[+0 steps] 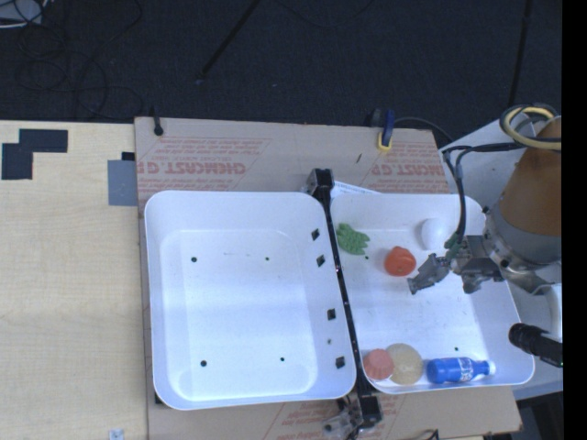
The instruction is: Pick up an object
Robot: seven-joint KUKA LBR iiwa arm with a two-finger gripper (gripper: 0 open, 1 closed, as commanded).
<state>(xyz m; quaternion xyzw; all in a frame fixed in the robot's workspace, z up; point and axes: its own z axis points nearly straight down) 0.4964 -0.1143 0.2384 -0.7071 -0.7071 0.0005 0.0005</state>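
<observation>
In the camera view the gripper hangs over the right bin, its fingers spread wide with nothing between them. The red ball lies just beside the near finger, at about ten o'clock from it, apart from the rest. It looks light, firm and round, apt to roll, so I would close on its widest girth from above. Elsewhere in that bin: a green toy at nine o'clock of the ball, a white ball at two, and at six a pink ball, a cream ball and a blue bottle.
</observation>
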